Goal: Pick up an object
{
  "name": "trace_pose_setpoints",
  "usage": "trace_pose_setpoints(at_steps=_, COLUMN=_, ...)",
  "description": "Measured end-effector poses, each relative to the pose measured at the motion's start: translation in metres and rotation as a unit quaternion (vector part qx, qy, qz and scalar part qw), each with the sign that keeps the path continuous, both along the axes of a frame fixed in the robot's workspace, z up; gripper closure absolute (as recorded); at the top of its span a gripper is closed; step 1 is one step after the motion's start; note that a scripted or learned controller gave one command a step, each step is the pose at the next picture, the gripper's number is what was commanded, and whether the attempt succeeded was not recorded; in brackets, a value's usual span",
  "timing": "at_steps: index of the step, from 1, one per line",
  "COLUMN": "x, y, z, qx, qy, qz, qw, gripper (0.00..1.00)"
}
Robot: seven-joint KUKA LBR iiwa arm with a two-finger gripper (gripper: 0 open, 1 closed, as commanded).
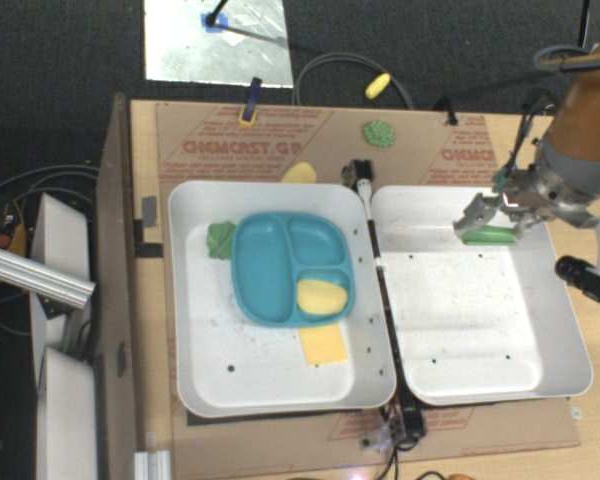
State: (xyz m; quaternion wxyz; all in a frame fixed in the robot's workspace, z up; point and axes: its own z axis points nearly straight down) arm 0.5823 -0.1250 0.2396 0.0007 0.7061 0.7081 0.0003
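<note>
Fingers (488,218), spread apart, hang just above green object (488,235) in right bin (540,368).

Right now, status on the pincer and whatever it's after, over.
Pincer low over right bin, near its back edge. Green piece directly under it, grip unconfirmed. Nothing else close by; blue tray sits in left bin.

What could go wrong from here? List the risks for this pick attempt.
1. The gripper is at the green object near the back wall of the right bin. A firm hold cannot be confirmed from this angle, so the object might slip or stay behind.
2. The object lies close to that wall, so the gripper could scrape it.
3. The other items sit in the left bin, so a failed pick means crossing over.
</note>
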Motion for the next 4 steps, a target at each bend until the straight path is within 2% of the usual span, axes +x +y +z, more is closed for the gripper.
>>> trace_pose_setpoints(at_steps=2, x=0.000, y=0.000, z=0.000, qx=0.0000, qy=0.000, qz=0.000, qw=1.0000, gripper=0.00)
trace_pose_setpoints(at_steps=3, x=0.047, y=-0.049, z=-0.083, qx=-0.0007, qy=0.000, qz=-0.001, qw=1.0000, gripper=0.00)
trace_pose_setpoints(at_steps=4, x=0.082, y=-0.052, z=-0.157, qx=-0.0009, qy=-0.002, qz=0.002, qw=1.0000, gripper=0.00)
